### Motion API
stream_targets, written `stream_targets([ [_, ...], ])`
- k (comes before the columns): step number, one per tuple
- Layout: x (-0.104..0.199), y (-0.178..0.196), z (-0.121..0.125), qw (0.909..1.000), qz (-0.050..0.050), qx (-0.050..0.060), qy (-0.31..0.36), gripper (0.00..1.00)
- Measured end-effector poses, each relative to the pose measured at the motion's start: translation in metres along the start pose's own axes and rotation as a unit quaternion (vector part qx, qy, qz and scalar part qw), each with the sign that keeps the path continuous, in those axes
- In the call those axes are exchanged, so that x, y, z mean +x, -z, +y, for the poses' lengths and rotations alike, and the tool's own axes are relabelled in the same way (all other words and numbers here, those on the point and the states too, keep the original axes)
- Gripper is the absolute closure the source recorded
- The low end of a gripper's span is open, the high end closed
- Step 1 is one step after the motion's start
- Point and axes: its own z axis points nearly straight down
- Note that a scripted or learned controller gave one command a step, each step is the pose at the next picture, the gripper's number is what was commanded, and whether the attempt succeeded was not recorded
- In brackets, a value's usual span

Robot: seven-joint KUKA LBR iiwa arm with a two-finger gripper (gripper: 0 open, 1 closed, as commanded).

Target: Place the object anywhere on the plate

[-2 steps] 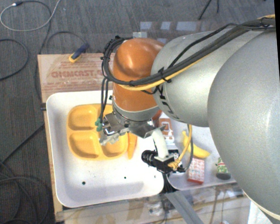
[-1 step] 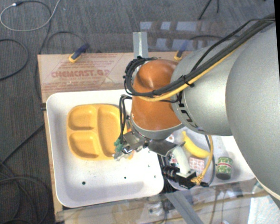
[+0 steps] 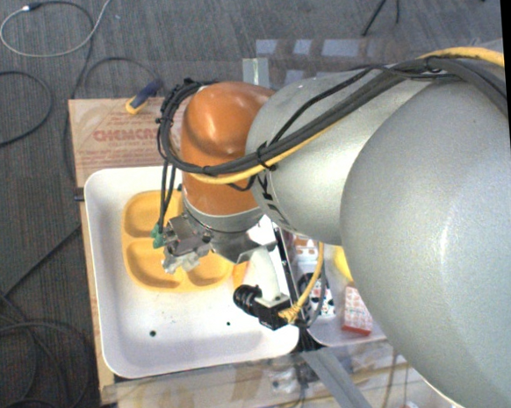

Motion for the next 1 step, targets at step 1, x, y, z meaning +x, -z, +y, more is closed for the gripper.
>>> stream_targets([
  [1, -0.0085, 0.0006, 0.0795, 1.0, -0.001, -0.001, -0.006, 1.0],
])
